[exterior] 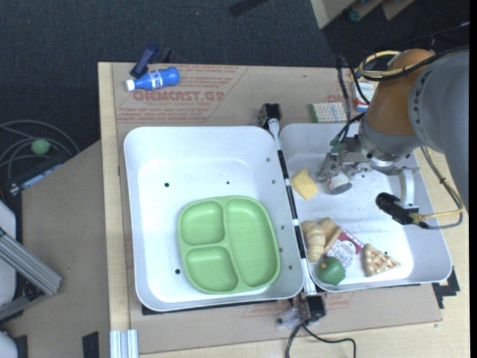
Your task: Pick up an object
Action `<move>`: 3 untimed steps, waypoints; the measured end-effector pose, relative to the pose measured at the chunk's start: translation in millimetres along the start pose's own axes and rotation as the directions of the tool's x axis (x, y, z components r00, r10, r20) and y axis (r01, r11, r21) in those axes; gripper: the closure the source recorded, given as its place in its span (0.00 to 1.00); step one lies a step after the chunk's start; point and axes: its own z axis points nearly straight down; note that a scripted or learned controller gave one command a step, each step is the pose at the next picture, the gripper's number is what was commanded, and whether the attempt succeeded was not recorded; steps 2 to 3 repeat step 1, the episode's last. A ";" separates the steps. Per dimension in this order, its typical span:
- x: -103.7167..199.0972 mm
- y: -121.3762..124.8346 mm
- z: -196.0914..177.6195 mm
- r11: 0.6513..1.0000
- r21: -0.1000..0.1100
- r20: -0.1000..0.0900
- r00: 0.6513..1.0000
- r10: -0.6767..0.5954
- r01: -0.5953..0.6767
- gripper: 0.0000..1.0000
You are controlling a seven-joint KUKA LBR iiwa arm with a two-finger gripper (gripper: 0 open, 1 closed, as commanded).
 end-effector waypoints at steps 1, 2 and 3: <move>79.3 -47.6 -101.0 1.000 0.000 0.000 1.000 0.000 0.000 1.00; 79.3 -47.6 -101.0 1.000 0.000 0.000 1.000 0.000 0.000 1.00; 79.3 -47.6 -101.0 1.000 0.000 0.000 1.000 0.000 0.000 1.00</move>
